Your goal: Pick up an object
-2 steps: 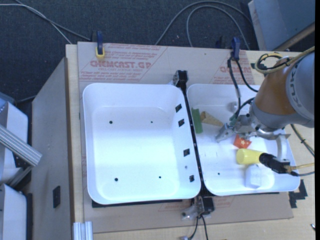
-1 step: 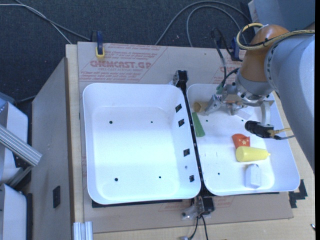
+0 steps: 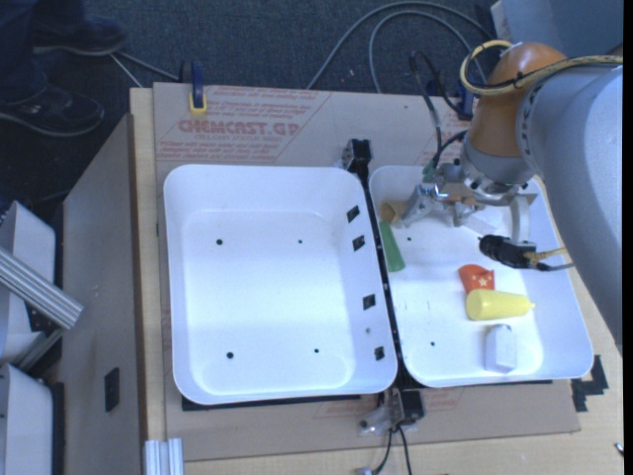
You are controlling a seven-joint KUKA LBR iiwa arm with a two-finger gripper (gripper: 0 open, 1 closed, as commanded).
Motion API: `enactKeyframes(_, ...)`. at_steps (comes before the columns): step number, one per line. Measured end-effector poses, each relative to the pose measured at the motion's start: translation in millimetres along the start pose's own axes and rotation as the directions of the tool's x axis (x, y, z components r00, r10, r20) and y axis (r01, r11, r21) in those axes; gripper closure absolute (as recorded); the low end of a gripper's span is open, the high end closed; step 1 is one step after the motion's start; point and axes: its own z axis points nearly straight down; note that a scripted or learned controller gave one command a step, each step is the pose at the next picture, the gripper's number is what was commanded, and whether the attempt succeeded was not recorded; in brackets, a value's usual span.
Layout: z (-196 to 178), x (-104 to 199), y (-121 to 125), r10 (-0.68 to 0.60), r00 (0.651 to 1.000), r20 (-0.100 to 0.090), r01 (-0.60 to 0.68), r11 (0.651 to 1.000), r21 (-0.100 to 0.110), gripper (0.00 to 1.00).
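Observation:
My gripper [image 3: 427,206] hangs low over the back of the right bin [image 3: 435,364], below the orange wrist band. Just left of it lies a small tan object [image 3: 389,211] near the bin's back left corner. A green stick-shaped object [image 3: 392,247] lies along the bin's left wall. Further front are a red object [image 3: 475,276], a yellow object [image 3: 497,306] and a white block [image 3: 500,348]. Nothing is visible between the fingers.
The left bin [image 3: 198,265] stands beside the right one, with black clips [image 3: 356,156] along the divide. A black and yellow cable part [image 3: 512,253] hangs over the right bin. A blue and yellow clamp [image 3: 197,89] grips the board's back edge.

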Motion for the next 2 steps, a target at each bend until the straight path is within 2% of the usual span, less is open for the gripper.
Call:
enactKeyframes(1, -75.7, -74.1, -7.4, 0.005, 1.000, -0.003, -0.005, 1.000, -0.016, 0.00)
enactKeyframes(2, -43.6, -45.4, -63.5, 0.002, 1.000, -0.012, -0.002, 1.000, 0.000, 0.00)
